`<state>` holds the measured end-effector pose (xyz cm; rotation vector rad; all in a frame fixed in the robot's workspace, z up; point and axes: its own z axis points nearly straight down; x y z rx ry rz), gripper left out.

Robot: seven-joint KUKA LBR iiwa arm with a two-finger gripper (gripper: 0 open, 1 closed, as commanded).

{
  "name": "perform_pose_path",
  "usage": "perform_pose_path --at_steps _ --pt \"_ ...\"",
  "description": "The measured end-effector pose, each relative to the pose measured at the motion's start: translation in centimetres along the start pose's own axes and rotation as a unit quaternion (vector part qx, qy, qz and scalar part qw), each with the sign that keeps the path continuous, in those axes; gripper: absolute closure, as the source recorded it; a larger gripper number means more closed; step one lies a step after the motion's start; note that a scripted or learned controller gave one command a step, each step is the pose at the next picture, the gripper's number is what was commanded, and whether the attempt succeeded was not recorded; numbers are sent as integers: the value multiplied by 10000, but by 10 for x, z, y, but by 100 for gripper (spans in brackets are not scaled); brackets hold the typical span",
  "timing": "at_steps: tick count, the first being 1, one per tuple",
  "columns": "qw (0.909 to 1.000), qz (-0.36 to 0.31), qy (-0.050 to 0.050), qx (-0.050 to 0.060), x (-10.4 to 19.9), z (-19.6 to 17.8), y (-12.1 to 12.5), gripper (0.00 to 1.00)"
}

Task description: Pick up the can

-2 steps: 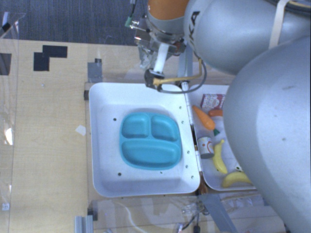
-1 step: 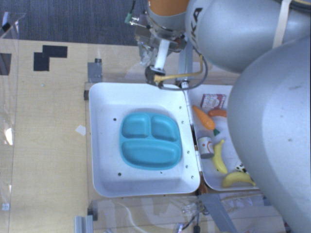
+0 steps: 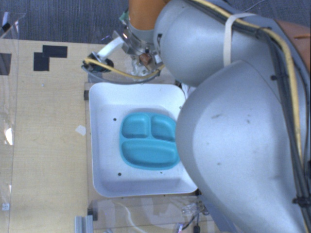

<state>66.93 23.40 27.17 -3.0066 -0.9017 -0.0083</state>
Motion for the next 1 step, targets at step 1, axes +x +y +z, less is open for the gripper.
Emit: perform_pose_path --at_steps 1 --pt "10000 0 31 2 1 -13 1 100"
